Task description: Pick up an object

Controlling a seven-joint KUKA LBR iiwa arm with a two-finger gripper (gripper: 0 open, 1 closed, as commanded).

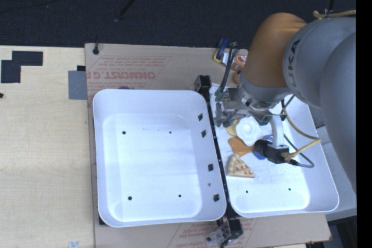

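**Arm parked over the right bin, objects bunched by the divider**

Biggest thing here is the grey arm [314, 61], coming in from the upper right. Left bin [110, 206] takes up centre frame; the right bin [325, 200] sits lower right. The jaws [232, 116] hang low near that bin's upper-left corner, can't tell if they're open or closed. Just below: a white lump [249, 132], an orange piece [239, 146] and a pizza-slice toy [239, 168].
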